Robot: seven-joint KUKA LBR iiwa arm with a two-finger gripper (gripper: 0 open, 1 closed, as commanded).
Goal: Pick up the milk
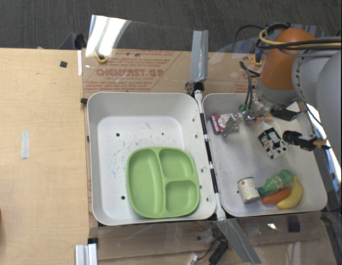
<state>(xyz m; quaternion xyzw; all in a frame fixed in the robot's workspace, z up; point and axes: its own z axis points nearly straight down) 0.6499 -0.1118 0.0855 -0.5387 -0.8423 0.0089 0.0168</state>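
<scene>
Plainly, the main risk is a glancing grip: the milk carton (218, 123) lies tipped on its side against the right bin's (320, 200) left wall, so the fingers may skid off it or jam on the wall. The gripper (232, 125) sits at the carton's right end, touching or just over it; whether its fingers are apart or together I cannot tell. The can (247, 190) and banana (291, 196) lie well apart.

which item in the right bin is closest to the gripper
The red and white carton, by the gripper at the bin's upper left; the can, banana and carrot lie along the near edge.
</scene>
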